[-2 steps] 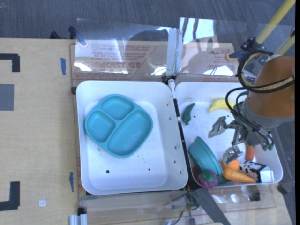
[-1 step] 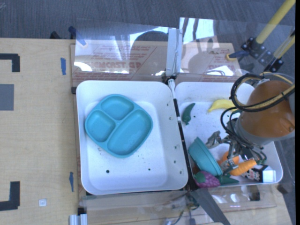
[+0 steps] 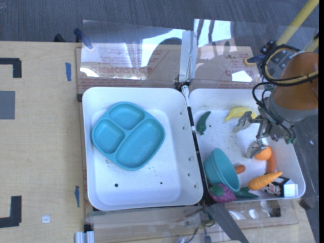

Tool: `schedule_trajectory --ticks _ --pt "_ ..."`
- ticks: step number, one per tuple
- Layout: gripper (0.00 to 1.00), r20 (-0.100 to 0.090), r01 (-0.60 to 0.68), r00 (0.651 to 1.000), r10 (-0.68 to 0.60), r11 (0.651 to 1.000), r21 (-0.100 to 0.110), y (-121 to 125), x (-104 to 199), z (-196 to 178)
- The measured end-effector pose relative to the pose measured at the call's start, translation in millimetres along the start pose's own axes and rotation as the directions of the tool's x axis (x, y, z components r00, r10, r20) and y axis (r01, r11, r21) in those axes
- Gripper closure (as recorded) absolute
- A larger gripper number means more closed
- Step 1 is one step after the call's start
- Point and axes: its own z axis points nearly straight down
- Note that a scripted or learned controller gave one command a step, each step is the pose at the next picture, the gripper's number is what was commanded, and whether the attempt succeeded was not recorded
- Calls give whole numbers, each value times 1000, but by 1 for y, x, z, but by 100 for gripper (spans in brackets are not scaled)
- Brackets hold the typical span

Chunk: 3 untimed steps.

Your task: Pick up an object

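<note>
Right bin (image 3: pixel 298 158): gripper (image 3: pixel 253 135) stood low among the toys, fingers spread and pinching nothing, one tip just beside an orange piece (image 3: pixel 262 154), a banana (image 3: pixel 238 113) near; pick judged not yet made, closing and lift remaining.

From my end the wooden bench (image 3: pixel 35 151) just has two white bins (image 3: pixel 101 186) sitting side by side, edges touching.
</note>
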Motion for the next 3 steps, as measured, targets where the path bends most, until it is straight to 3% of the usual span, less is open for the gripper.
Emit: schedule_trajectory --ticks 1,2,3 --pt "0 -4 -217 976 217 976 1 -25 92 -1" --pt "0 -2 -104 995 104 995 1 -32 86 -1" --pt "0 1 -383 924 383 924 -2 20 8 0"
